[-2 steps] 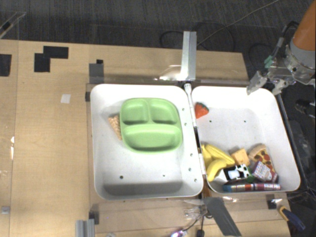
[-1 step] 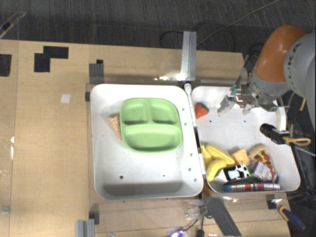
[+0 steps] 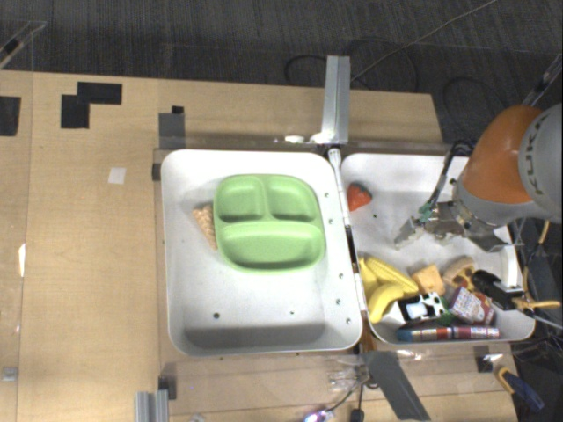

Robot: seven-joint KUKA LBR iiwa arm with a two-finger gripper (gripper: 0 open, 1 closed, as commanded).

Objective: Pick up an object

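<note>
My gripper [image 3: 415, 229] hovers over the middle of the right bin [image 3: 396, 176], above bare white floor, with nothing visibly in it. A red strawberry-like object [image 3: 358, 197] lies to its left by the bin's divider. In front of the gripper lie yellow bananas [image 3: 384, 285], a tan block [image 3: 427, 278], a small black-and-white item [image 3: 420, 307], a red packet [image 3: 471, 306] and a marker [image 3: 444, 332] along the front wall.
The left bin [image 3: 255, 319] holds a green divided plate [image 3: 266, 221] with a tan waffle-like piece [image 3: 205, 224] sticking out at its left edge. A metal post [image 3: 336, 95] stands behind the bins. The arm's orange band [image 3: 497, 156] hangs over the right bin's right side.
</note>
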